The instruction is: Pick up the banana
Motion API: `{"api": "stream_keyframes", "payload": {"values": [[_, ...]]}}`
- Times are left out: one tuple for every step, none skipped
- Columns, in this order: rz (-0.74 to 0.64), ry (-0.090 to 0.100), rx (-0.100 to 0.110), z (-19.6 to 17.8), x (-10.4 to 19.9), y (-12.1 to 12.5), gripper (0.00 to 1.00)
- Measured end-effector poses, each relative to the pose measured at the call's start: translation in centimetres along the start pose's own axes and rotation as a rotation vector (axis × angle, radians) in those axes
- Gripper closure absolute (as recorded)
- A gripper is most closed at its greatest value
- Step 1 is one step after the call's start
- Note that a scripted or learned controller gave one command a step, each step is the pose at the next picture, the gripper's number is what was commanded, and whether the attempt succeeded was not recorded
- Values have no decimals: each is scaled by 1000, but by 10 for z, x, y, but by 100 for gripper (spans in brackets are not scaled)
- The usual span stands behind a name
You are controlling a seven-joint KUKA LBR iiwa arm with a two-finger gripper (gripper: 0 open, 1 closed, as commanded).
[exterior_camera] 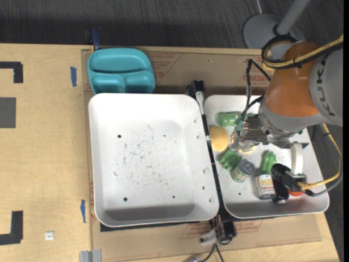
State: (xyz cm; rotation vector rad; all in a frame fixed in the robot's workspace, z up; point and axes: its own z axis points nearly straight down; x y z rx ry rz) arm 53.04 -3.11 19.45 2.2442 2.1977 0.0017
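Banana [218, 138] lies in the right bin [316, 203], close to that bin's left wall. It looks like a short, pale yellow lump, and it rests flat on the white floor. The gripper [244, 136] hangs just to the right of the banana, low over the bin. I cannot tell how its grabbing end is set, since the big grey and orange arm [297, 89] covers much of it from above. Green toys [229, 118] sit near the banana, one above it and some below it. A small can [265, 185] sits lower down in the same bin. The left bin [150, 157] is beside it. A teal tray [121, 71] sits behind the left bin.
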Motion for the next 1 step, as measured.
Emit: {"api": "stream_keyframes", "payload": {"values": [[0, 0, -2, -10, 0, 1, 100]]}}
